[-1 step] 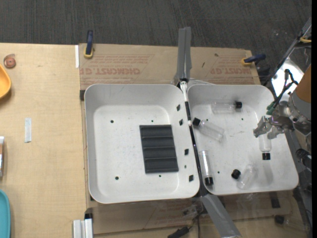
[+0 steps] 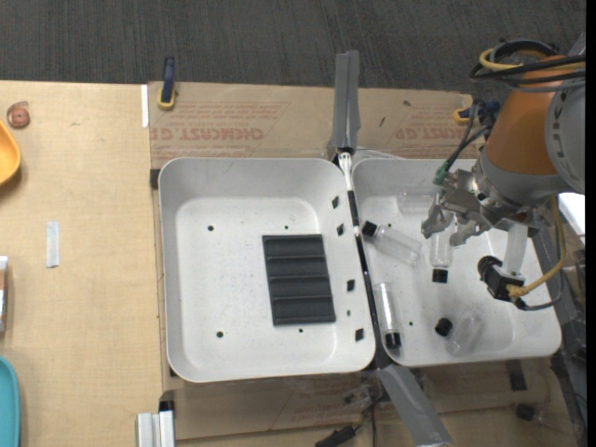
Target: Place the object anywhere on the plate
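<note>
Black ridged plate [image 2: 299, 280] in left bin [image 2: 186, 203], gripper [image 2: 444, 228] spread over right bin [image 2: 521, 338], holding nothing

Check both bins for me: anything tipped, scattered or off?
Right bin: several clear vials with black caps lie on their sides at mixed angles, scattered rather than upright. Left bin bears a black ribbed plate, flat and slightly skewed. Nothing looks spilled or broken.
</note>
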`<action>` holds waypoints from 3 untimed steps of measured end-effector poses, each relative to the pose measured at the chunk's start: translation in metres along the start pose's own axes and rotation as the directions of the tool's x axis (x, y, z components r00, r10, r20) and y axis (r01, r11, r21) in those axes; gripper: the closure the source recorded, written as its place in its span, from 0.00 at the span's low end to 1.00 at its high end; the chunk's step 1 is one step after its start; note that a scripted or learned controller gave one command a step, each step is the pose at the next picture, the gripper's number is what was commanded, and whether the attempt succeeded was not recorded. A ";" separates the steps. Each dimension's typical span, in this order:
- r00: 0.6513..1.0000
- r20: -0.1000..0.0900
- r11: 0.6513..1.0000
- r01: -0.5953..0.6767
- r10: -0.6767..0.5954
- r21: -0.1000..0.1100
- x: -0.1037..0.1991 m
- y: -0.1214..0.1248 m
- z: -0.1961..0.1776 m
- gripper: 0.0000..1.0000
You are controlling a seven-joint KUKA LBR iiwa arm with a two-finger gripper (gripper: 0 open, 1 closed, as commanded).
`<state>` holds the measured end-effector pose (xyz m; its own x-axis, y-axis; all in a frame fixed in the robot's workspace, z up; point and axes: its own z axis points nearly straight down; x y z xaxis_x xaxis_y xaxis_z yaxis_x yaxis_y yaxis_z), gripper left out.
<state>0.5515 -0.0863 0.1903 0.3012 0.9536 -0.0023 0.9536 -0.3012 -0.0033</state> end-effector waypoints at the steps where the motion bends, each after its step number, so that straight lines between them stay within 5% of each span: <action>1: 0.999 0.001 0.999 0.044 -0.044 0.003 0.075 -0.042 0.000 1.00; 2: 0.998 0.002 0.998 -0.056 0.056 0.001 0.137 -0.043 0.000 1.00; 3: 1.000 0.001 1.000 0.011 -0.011 0.001 0.178 -0.091 -0.012 1.00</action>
<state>0.5182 0.1105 0.2022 0.2907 0.9568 -0.0037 0.9568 -0.2907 -0.0040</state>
